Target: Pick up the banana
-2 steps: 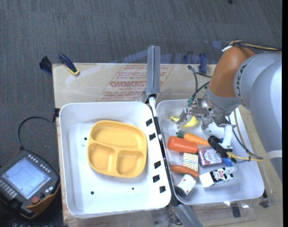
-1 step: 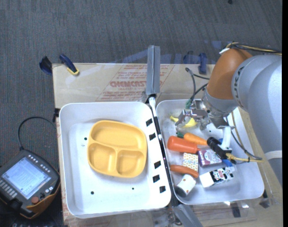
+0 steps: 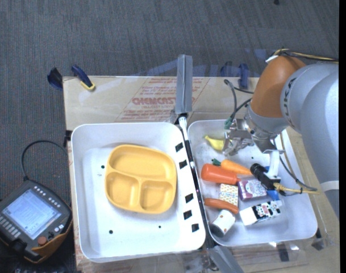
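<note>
Yellow banana [image 3: 214, 143] lying in right bin [image 3: 297, 232], gripper [image 3: 236, 143] down just beside it; grip state can't tell; pick not done, lift left

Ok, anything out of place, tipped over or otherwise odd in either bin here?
Nothing looks spilled or damaged. The right bin holds a jumble: the banana lies at its far left under the gripper, and a white cup lies on its side. The yellow divided plate sits flat in the left bin.
</note>
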### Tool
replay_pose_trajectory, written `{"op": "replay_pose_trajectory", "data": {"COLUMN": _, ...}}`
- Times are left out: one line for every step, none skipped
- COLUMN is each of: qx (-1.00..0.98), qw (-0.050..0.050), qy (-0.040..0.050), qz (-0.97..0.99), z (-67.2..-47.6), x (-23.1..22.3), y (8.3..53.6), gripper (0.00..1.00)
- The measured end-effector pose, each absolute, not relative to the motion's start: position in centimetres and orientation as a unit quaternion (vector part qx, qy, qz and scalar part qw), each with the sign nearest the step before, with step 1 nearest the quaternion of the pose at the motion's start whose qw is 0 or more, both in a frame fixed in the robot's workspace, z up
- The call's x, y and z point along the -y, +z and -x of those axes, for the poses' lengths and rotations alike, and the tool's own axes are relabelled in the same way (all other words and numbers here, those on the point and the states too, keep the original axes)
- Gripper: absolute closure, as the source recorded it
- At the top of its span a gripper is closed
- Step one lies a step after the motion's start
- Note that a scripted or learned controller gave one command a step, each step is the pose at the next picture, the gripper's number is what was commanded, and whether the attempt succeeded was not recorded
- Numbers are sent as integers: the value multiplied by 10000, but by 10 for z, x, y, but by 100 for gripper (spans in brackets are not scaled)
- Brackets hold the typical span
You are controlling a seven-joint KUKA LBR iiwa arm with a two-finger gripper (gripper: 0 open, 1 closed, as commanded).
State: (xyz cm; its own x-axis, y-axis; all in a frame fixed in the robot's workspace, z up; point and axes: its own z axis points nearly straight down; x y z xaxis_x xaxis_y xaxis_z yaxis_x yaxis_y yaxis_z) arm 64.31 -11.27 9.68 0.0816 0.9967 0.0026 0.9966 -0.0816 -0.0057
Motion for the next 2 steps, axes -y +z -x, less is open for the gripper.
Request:
{"op": "replay_pose_trajectory", "data": {"qx": 6776, "qw": 29, "qy": 9, "qz": 7354, "z": -643, "x": 113, "y": 97, "gripper": 0}}
{"op": "replay_pose_trajectory", "data": {"qx": 6770, "qw": 44, "qy": 9, "qz": 7360, "z": -643, "x": 113, "y": 106, "gripper": 100}}
